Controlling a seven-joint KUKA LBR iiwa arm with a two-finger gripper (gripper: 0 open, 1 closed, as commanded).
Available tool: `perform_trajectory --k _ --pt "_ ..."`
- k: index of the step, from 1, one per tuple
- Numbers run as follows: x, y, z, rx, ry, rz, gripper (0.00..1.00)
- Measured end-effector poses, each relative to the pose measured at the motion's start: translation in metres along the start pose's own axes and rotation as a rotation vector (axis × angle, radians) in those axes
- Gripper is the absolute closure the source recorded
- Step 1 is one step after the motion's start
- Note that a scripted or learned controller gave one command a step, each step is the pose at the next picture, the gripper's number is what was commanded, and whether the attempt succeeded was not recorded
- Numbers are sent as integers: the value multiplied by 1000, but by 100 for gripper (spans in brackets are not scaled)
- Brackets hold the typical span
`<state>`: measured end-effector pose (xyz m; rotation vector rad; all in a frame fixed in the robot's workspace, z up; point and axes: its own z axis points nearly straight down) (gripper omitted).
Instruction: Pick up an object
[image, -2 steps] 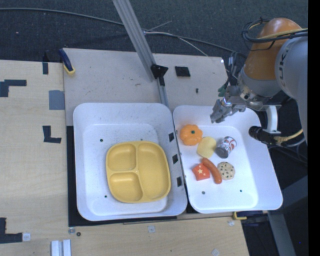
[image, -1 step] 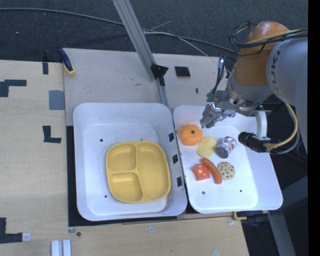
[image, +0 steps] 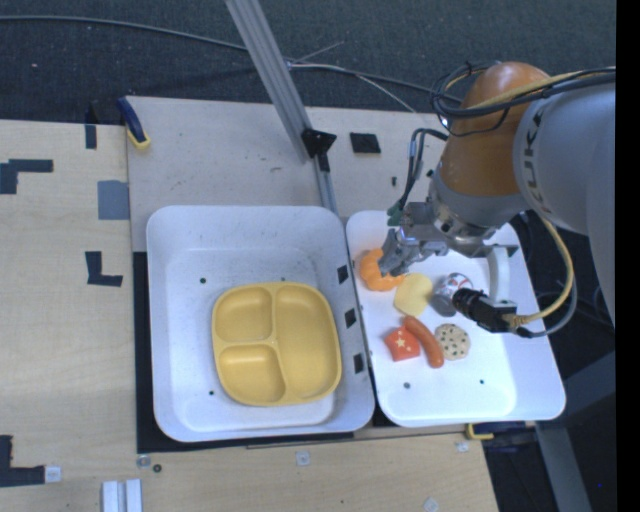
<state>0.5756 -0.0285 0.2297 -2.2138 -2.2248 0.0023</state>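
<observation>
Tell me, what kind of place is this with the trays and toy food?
Most likely a robotics lab bench set up for grasping trials. A grey robot arm reaches over two white bins; one holds a yellow divided plate, the other toy food such as a cookie. Tape marks and loose cables suggest a test rig.

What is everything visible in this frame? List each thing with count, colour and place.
shallow white plastic bins: 2, white, side by side on the bench.
yellow three-compartment plastic plate: 1, yellow, in the left bin.
round orange toy fruit: 1, orange, upper left of the right bin, at the tool tip.
pale yellow toy food piece: 1, pale yellow, right bin, just right of the orange fruit.
red-orange toy sausage: 1, red-orange, middle of the right bin.
small red block with a white mark: 1, red, touching the sausage's left side.
round chocolate-chip toy cookie: 1, tan with dark spots, right of the sausage.
tool: 1, grey, on the grey-and-orange arm, low over the orange fruit.
</observation>
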Motion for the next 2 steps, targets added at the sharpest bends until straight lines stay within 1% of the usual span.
perform_trajectory --k 1,2 --pt "57 -29 7 2 0 -2 100" --pt "105 -60 16 3 0 -1 100"
